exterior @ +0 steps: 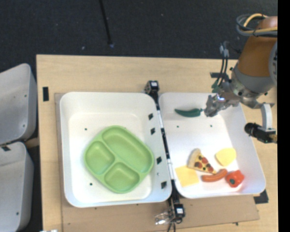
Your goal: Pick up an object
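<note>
Approach step: claw [211,106], its opening impossible to tell, just beside green chili pepper [188,112] in right bin [246,144]; next move likely calls for closing on it.

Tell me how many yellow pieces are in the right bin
2. One yellow piece lies near the right bin's right side, above the sausage. The other yellow piece sits at the bin's front left, just below the pizza slice. Nothing seems hidden.
</note>
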`<state>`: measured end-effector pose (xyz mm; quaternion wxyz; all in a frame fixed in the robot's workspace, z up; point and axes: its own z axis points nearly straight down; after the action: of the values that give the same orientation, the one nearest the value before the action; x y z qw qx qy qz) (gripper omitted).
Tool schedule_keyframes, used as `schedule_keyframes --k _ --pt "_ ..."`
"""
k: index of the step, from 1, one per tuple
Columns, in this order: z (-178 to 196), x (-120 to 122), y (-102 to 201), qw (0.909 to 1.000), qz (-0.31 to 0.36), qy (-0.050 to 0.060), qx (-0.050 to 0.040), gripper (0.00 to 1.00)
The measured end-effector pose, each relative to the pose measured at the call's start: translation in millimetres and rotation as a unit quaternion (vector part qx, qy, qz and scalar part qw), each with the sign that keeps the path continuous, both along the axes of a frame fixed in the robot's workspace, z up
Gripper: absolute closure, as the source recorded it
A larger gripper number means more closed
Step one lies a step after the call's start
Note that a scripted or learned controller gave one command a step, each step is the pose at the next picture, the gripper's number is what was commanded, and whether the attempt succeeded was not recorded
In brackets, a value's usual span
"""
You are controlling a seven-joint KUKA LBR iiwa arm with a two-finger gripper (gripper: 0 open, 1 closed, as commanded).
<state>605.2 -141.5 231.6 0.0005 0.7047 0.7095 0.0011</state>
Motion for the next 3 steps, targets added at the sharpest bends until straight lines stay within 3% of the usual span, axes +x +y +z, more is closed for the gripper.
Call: schedule_keyframes --k 3 --pt "20 3 154 1.0 0.001 0.0 0.0004 1.0"
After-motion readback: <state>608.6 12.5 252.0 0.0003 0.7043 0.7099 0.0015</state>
